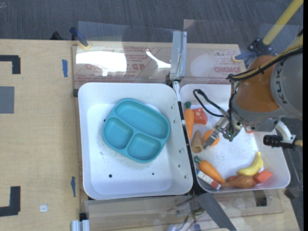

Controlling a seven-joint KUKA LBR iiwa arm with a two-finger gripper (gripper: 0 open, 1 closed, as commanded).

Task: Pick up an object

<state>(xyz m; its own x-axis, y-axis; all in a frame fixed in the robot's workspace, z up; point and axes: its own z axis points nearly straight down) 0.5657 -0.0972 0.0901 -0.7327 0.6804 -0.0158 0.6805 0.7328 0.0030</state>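
Note:
My gripper [224, 131] hangs low over the middle of the right bin [281, 155], reaching in from the right under the orange wrist band. A small orange piece [211, 138] lies right at its lower-left tip; whether the two touch is unclear. A tan wedge [197, 141] sits just left of that piece. Along the bin's left wall lie a long carrot [189, 122] and a red item [199, 115]. Near the front wall are a second carrot [211, 170], a yellow banana [253, 165] and a brown potato-like piece [239, 181].
The left bin [91, 105] holds a blue divided plate [137, 130]. A black cable [204, 101] loops from the wrist over the back of the right bin. A clear panel and metal post stand behind the bins.

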